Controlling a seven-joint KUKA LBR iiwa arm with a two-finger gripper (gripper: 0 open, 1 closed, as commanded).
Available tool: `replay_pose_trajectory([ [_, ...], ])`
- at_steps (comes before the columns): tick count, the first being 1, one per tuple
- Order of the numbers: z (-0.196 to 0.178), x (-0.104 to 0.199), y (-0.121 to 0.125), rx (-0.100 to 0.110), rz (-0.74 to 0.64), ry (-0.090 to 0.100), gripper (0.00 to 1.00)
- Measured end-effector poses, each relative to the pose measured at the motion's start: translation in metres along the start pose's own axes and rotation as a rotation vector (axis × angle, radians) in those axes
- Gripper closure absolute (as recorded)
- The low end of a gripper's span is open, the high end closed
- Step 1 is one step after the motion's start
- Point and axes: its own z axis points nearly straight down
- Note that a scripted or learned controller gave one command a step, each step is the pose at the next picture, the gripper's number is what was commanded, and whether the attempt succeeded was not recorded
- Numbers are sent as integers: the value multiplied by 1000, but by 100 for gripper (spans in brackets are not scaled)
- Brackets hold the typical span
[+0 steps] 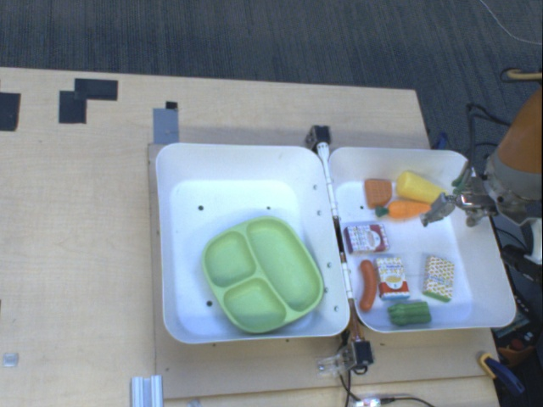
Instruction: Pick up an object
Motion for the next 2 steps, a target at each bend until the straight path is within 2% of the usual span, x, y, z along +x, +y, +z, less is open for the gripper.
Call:
replay_pose_trajectory([
  [1,45,1,-41,-5,-2,0,0],
  [2,35,1,-40,-8,-3,-1,100],
])
